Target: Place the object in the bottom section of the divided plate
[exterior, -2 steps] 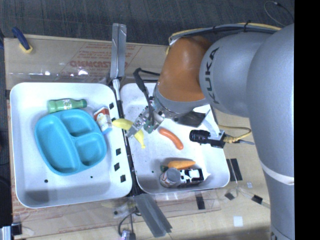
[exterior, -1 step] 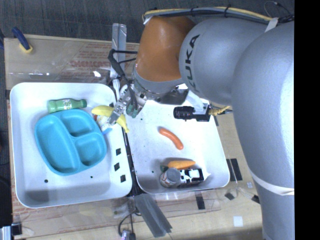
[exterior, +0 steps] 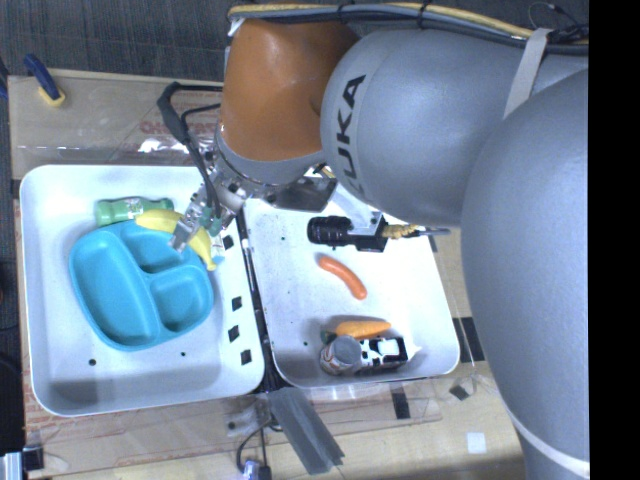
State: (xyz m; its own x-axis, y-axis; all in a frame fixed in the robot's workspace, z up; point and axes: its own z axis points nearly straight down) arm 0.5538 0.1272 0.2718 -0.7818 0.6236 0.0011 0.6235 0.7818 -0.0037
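The banana (exterior: pixel 172 225), at the blue divided plate's (exterior: pixel 140 293) upper right rim in the left bin (exterior: pixel 60 368), appears light, smooth, likely rigid plastic, best gripped mid-curve; the gripper (exterior: pixel 196 226) sits at it, its opening indiscernible.
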